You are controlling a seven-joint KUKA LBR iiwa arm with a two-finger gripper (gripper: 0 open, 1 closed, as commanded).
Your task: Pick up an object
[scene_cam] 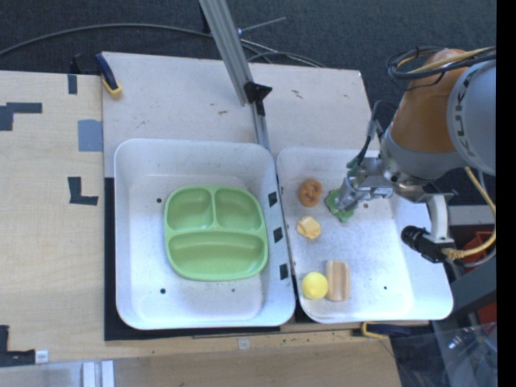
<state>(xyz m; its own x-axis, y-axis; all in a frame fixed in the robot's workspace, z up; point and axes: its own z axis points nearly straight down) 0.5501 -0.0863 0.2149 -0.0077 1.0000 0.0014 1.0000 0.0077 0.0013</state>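
Observation:
My gripper (pixel 348 197) reaches down into the right bin (pixel 419 293) from the right, near the bin's upper middle. A small green object (pixel 339 206) lies right at its tip, partly covered by it. Whether the object is gripped cannot be made out. To its left rests a brown round piece (pixel 310 192). Below that sits a pale yellow lump (pixel 309 229). Near the bin's front lie a yellow ball (pixel 314 285) and a tan block (pixel 337 280), side by side and touching.
The left bin (pixel 137 297) holds a green divided plate (pixel 216 232). A slanted metal rod (pixel 230 39) ends at the bins' shared back edge. A black connector with cables (pixel 423 244) hangs over the right bin's right rim. The right bin's lower right floor is bare.

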